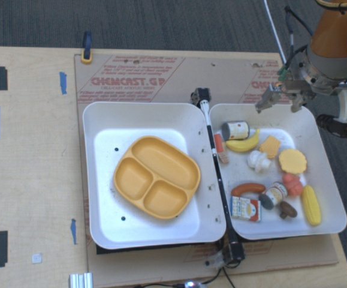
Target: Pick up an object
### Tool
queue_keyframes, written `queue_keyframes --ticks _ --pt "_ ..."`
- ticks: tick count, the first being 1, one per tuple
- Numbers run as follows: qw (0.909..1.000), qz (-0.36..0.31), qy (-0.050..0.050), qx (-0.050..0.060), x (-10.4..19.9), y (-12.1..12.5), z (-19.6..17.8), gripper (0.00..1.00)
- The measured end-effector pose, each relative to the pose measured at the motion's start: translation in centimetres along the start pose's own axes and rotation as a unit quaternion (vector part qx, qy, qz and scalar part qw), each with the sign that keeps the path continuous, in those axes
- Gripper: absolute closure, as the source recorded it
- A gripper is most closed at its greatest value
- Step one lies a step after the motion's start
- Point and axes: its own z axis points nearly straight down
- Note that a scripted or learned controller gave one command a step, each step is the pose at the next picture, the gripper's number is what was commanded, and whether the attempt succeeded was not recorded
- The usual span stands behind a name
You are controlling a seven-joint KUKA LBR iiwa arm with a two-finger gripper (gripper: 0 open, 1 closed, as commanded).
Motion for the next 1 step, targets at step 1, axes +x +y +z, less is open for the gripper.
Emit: queue_keyframes --ticks 1 --pt "1.0000 -0.001 0.000 0.003 -0.60 -1.87 12.42 0.00"
